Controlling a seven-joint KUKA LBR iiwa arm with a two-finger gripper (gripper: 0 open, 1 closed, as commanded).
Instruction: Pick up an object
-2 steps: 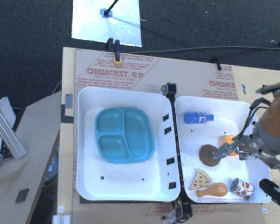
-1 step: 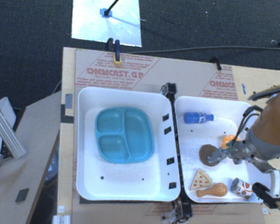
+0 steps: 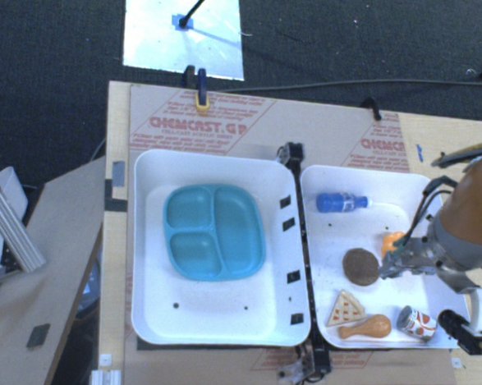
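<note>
The right bin (image 3: 328,235) holds a blue bottle (image 3: 340,203) lying on its side near the back, a brown round cookie (image 3: 360,267) in the middle, an orange piece (image 3: 392,238) just right of it, a waffle-patterned wedge (image 3: 346,308), a tan wooden piece (image 3: 367,326) and a small red-and-white can (image 3: 417,323) near the front. My gripper (image 3: 391,262) reaches in from the right and sits low between the cookie and the orange piece, partly covering the orange piece. Nothing shows between its fingers.
The left bin (image 3: 155,182) holds a teal divided plate (image 3: 214,231). A black divider with clips (image 3: 297,233) runs between the bins. The arm's orange-banded body (image 3: 474,212) looms over the right bin's right edge. A clamp (image 3: 200,90) sits at the bench's back.
</note>
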